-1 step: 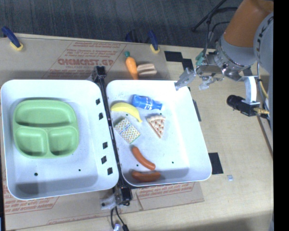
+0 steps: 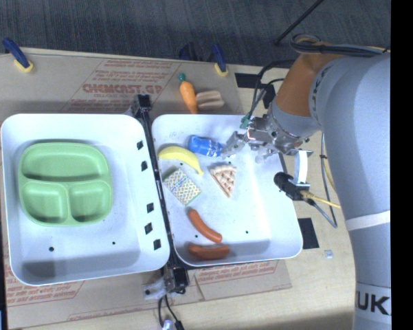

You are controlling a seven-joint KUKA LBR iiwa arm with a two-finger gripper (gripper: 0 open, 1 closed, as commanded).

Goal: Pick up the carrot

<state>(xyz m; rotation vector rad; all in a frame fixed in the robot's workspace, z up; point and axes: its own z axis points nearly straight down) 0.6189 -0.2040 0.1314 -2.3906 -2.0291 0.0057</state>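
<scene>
Carrot lies outside bins on far cardboard, beside bun, long axis near-far. Gripper hovers over right bin; carrot sits left and farther. Finger state: cannot tell.

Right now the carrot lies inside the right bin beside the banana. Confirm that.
Wrong. The camera view shows the carrot outside the right bin, on the cardboard beyond its far rim. The banana does lie inside that bin.
</scene>
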